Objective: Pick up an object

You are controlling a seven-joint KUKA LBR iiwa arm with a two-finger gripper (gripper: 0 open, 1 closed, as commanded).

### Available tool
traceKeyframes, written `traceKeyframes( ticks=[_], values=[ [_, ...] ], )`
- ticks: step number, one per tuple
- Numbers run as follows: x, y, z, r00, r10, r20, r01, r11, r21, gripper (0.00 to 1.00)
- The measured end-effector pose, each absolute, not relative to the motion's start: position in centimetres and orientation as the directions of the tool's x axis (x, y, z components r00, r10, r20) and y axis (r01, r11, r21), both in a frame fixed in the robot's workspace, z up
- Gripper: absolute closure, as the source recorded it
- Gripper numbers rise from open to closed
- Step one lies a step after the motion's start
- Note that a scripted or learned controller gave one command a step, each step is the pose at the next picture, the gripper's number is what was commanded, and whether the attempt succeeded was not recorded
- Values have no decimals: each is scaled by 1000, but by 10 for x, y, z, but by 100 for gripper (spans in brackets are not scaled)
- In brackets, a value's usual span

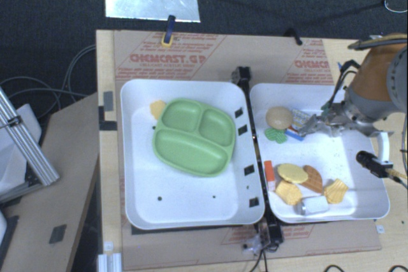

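The likeliest target, a beige round object (pixel 278 116), lies at the upper left of the right bin (pixel 357 165), touching a green ridged piece (pixel 275 134) and just beside a blue-and-red item (pixel 294 133). The end effector (pixel 305 125) reaches low toward this cluster; whether it is open or closed, I cannot tell. Crowding is the risk: a descent could nudge the neighbours or pinch two things together. A green divided tray (pixel 193 136) occupies the left bin (pixel 143 200).
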State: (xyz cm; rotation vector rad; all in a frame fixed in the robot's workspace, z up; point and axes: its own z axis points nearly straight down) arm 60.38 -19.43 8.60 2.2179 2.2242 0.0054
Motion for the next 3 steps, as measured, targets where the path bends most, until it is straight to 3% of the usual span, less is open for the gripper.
traceKeyframes(
  ticks=[1,3],
  values=[
    [606,-195,99,-5,1000,-2,1000,5,11,100],
    [609,-205,226,-5,1000,-3,1000,5,8,100]
  ],
)
